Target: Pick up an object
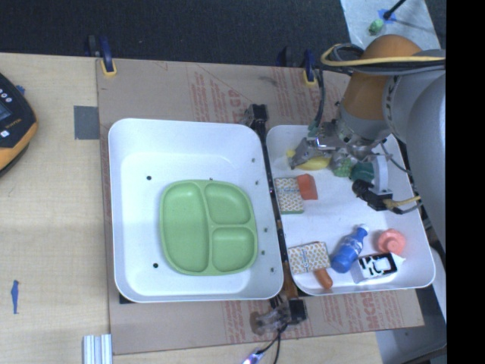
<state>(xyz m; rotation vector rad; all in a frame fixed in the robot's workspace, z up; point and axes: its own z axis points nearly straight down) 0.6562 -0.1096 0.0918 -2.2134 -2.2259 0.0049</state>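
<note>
Right bin (409, 279), near edge: blue bottle (347, 252), pink cap (392, 242) beside it. Farther back, orange block (307, 186). Gripper (312, 154) at the far end, finger state cannot be told; block at its 6 o'clock, apart.

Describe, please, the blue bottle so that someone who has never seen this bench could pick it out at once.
Look in the right-hand white bin, at its near end. The blue bottle lies on its side there, between a patterned pad and a pink round piece, just above a black-and-white tag. It is the one blue thing in that bin, with a pale cap.
</note>
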